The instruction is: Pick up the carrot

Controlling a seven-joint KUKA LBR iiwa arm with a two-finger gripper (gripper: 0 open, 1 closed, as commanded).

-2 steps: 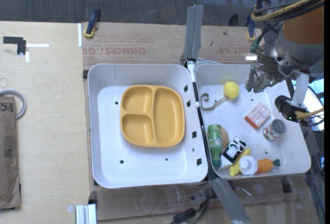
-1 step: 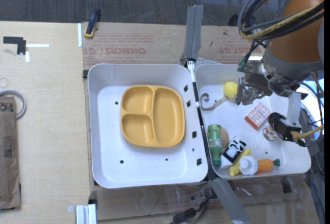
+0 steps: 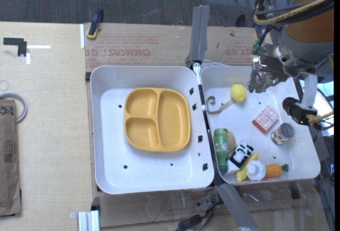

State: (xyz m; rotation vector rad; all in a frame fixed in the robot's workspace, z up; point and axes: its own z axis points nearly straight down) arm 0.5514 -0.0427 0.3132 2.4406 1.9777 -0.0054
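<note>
Reversed red print on the cardboard [image 3: 159,44] along the frame's top is too blurred to read. The gripper [image 3: 259,82] hangs upper right above the right bin [image 3: 308,169]; whether it grips anything cannot be told. The carrot [image 3: 274,170] lies lower right.

The carrot [image 3: 273,170] is small and bright orange. It lies flat in the lower right of the picture, down at the bottom edge of the white bin [image 3: 297,118] on the right side. It lies sideways, pointing left and right. A tiny bit of green shows at its right end. Its left end touches a white bottle cap [image 3: 256,171], which hides part of it. A yellow banana [image 3: 245,170] lies just to the left of that. The carrot sits close to the bin's lower wall.
</note>
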